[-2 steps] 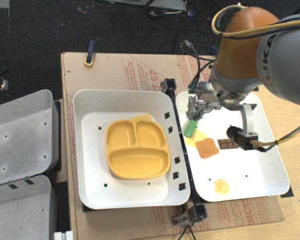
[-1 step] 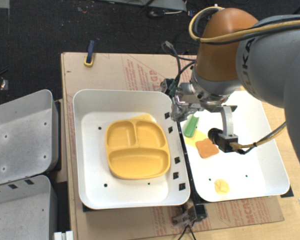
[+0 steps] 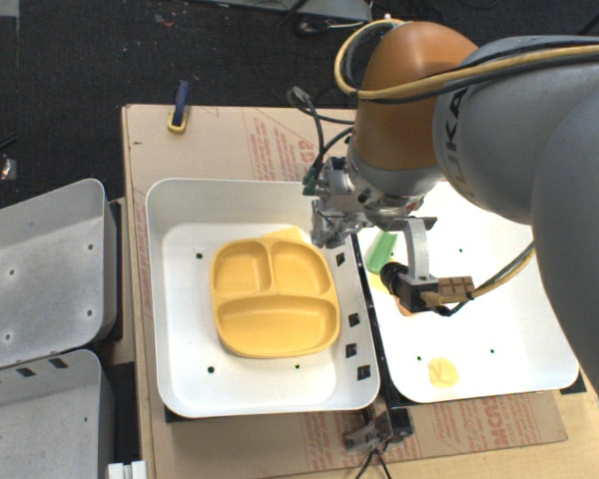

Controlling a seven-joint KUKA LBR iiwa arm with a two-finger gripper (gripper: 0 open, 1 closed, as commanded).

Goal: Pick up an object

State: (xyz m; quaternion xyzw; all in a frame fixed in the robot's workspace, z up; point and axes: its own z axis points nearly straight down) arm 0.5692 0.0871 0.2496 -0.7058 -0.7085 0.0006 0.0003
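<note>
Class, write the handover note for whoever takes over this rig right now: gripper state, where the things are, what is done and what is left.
Gripper: low over the inner edge of the left bin, at the far right corner of the yellow divided plate. No grasp can be confirmed.
Things: the plate lies flat in the left bin. A green object, partly hidden by the arm, and a small yellow piece lie in the right bin.
Done: nothing visibly lifted.
Left: grasp one object and raise it clear.

Fixed camera above bench (image 3: 230,143), slanted downward
</note>
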